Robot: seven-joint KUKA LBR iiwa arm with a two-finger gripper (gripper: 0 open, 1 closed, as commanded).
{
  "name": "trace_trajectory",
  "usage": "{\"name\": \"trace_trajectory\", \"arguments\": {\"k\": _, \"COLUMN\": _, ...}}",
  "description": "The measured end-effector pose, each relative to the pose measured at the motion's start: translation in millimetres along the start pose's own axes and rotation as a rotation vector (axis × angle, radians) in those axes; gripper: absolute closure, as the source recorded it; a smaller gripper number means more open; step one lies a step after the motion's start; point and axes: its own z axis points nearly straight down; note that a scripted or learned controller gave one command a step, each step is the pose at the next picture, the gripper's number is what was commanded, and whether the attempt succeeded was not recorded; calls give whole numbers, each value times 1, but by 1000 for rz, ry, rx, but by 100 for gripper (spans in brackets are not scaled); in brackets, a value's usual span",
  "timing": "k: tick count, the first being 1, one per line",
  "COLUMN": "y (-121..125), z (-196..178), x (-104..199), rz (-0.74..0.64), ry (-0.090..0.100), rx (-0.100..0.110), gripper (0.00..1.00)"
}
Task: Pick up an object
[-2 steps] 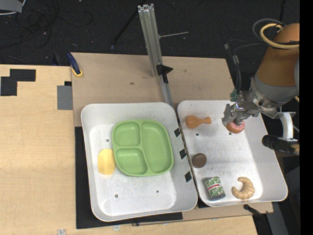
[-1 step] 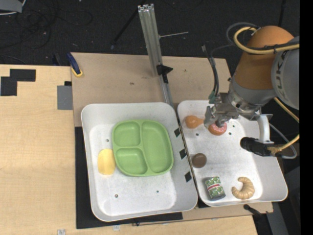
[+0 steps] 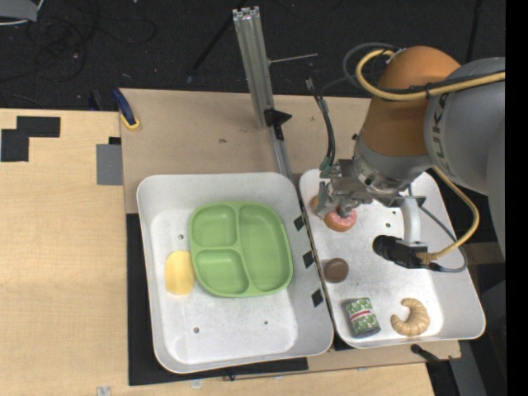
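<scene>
My hand (image 3: pixel 334 205) sits low over the right bin (image 3: pixel 450 304), and my own wrist covers most of it — whether it is parted or closed I cannot tell. The pink round thing (image 3: pixel 340 219) beneath it shows just its lower edge; what it is stays unclear. My arm (image 3: pixel 462 122) is cut off at the frame's right side. The right bin's upper wall lies hidden behind my wrist. The label on the small green packet (image 3: pixel 360 316) is too small to read.
</scene>
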Motion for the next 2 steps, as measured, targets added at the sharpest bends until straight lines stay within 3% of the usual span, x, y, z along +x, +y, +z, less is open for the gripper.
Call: {"name": "trace_trajectory", "arguments": {"k": 2, "y": 25, "z": 1, "x": 98, "rz": 1, "ry": -2, "rx": -2, "gripper": 100}}
